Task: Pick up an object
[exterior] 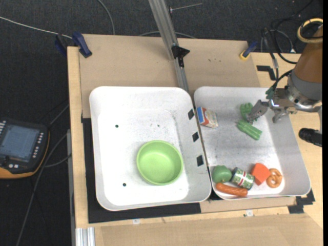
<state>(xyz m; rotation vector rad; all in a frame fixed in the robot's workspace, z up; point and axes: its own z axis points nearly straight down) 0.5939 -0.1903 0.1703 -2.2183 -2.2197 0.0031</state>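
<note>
- the two-finger metal gripper (265,110) hangs spread, holding nothing, above the right white bin (291,147).
- the green ridged plastic piece (249,129) lies just beside it.
- approach step: next, lower and close.

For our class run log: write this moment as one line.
gripper: open, above right bin | nearest: green toy | held: nothing

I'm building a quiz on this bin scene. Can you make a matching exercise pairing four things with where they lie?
Things:
1. green bowl
2. small carton
3. pretzel
4. gripper

Places:
A. right bin, front right corner
B. left bin, near its front
C. above the green block, right bin
D. right bin, back left

Pairs: 1-B, 2-D, 3-A, 4-C
</note>
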